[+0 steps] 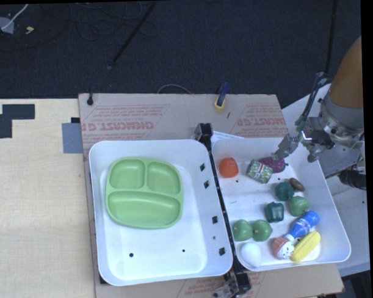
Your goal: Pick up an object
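Reaching in from the right, my arm [346,97] hangs over the upper right corner of the right bin [335,201]. My claw [294,143] sits low near the bin's top edge, its tip just beside a small magenta object [276,165]. Whether it is spread or closed, I cannot tell; nothing is visibly held.

Right bin contents: an orange piece [229,167] near the divider; a green-and-white patterned packet [259,171] touching the magenta object; a dark teal piece [284,190] with a brown piece [296,184] beside it; a green piece [298,205]; a dark green pepper shape [275,212]; two green round pieces [251,230] together; a white egg [250,254]; a blue bottle shape [304,223]; a yellow corn [306,247].

Left bin [117,251]: a green divided plate [144,192], lying flat.
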